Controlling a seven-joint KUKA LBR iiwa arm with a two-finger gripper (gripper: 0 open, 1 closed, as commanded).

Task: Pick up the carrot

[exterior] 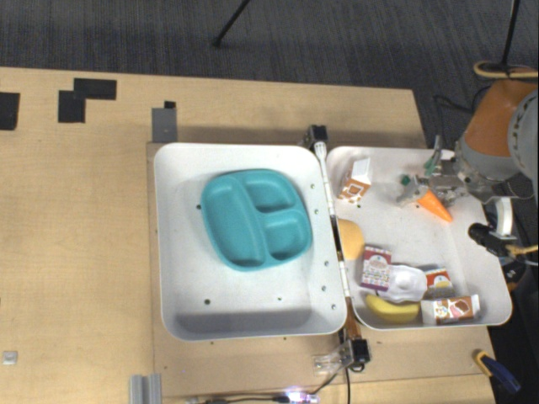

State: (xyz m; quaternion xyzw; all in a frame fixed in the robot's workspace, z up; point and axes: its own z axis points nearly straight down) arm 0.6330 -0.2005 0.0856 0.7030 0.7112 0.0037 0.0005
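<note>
The carrot lies in the right bin toward 1 o'clock, touching the gripper. The arm reaches in from 3 o'clock, wrist bent down; whether anything is gripped I cannot tell.

I see two bins side by side on the counter. The left bin holds a divided tray near its middle. In the right bin, the carrot lies toward the far right, the gripper just behind it. A small carton sits at far left; a banana and packets crowd the near edge.
</note>
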